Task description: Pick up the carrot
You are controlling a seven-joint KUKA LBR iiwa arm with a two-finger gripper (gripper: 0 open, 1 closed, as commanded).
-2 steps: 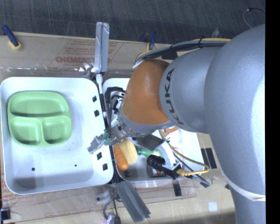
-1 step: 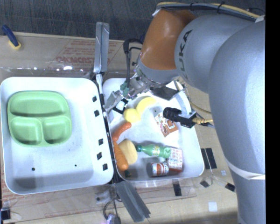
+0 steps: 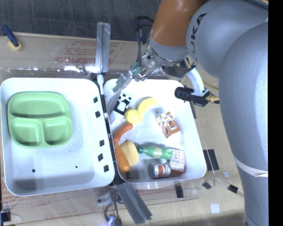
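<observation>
1. The gripper [image 3: 122, 82] hangs over the far-left corner of the right bin [image 3: 198, 140]. It holds nothing, and whether it is spread or closed cannot be told from here.
2. Just beneath it lies a small black-and-white tag [image 3: 122, 101], and just past that two yellow lemons [image 3: 140, 110].
3. The carrot [image 3: 122, 158] lies along the bin's left wall, well nearer the camera than the gripper. A second orange piece [image 3: 122, 132], possibly a sausage, sits just above it, and a pale potato [image 3: 129, 151] touches its right side.
4. A green bottle [image 3: 155, 151], a can [image 3: 160, 170] and a snack packet [image 3: 167, 124] fill the rest of the bin. The left bin [image 3: 52, 173] carries a green tray [image 3: 39, 119].
5. Risks, as I judge them:
   - the wall and potato crowd the carrot, so one finger may land on either and the grasp slips;
   - the two orange items look alike, so the wrong one may be taken;
   - a grip at the carrot's tapered end could let it swing out.
</observation>
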